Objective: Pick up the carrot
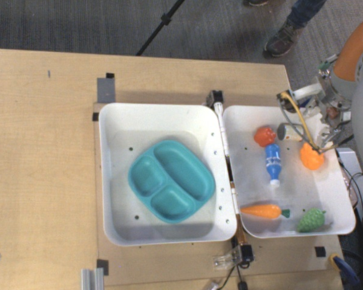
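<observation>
The carrot (261,211) lies on its side at the near edge of the right bin (290,229), just left of a green toy (311,220). It looks like light, stiff, smooth plastic, so a hold across its thick middle seems safest. Farther back, the gripper (324,139) hangs above an orange ball (311,157); how its jaws stand I cannot tell.

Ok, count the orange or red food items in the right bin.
3. The carrot lies near the bin's front edge. A red tomato-like piece sits near the back, beside the blue bottle. An orange round fruit lies on the right side. The arm may hide others.
</observation>
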Motion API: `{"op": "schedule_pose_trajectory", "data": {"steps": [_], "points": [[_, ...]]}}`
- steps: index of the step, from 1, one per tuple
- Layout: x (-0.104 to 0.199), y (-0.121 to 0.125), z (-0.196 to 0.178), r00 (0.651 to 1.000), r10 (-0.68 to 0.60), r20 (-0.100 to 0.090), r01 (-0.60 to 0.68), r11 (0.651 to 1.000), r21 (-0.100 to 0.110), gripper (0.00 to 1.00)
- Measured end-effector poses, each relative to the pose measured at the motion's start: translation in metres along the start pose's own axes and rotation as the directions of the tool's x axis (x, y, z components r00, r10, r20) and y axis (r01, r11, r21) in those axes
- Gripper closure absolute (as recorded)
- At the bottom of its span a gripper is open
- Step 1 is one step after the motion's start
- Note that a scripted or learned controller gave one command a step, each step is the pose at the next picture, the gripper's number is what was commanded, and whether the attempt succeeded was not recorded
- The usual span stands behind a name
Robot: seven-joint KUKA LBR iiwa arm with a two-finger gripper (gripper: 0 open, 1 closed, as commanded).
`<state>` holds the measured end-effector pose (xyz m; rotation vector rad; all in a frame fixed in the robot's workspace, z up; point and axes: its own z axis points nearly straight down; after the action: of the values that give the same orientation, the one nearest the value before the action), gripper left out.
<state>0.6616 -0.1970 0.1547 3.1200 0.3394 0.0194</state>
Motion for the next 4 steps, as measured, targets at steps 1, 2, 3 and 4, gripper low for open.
{"op": "schedule_pose_trajectory", "data": {"steps": [1,2,3,4], "points": [[0.002,0.008,-0.064,1.0,0.005,0.004,-0.005,1.0,0.001,0.0],[0.002,0.008,-0.064,1.0,0.005,0.005,-0.005,1.0,0.002,0.0],[0.001,0.008,-0.091,1.0,0.008,0.004,-0.008,1.0,0.001,0.0],[-0.091,-0.057,-0.053,1.0,0.012,0.008,-0.012,1.0,0.004,0.0]]}}
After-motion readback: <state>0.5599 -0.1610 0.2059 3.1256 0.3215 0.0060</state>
